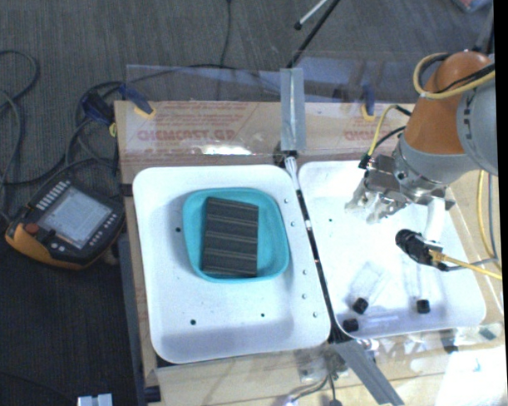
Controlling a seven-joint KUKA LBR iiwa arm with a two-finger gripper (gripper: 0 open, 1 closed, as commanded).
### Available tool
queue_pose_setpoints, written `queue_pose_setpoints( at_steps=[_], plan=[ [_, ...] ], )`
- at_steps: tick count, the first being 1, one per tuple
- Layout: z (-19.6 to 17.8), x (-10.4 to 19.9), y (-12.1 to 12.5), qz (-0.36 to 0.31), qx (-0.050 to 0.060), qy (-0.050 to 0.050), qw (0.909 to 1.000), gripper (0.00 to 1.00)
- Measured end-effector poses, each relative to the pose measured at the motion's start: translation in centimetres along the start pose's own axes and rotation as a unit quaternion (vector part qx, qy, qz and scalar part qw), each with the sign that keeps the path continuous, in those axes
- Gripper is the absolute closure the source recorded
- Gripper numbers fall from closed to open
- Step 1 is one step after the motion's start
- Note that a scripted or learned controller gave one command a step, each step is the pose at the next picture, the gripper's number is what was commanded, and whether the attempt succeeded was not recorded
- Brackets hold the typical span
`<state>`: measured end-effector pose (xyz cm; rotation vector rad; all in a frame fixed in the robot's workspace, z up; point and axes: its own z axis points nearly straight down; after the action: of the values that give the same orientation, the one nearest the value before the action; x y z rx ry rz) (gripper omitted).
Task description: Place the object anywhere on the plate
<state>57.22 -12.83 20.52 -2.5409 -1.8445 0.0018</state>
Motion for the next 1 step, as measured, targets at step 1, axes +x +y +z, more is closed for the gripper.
queue_pose_setpoints(
  at_steps=[1],
  plan=[
    [-0.01,0.01,0.00,0.000,0.000,0.000,1.0000,0.00]
  ],
)
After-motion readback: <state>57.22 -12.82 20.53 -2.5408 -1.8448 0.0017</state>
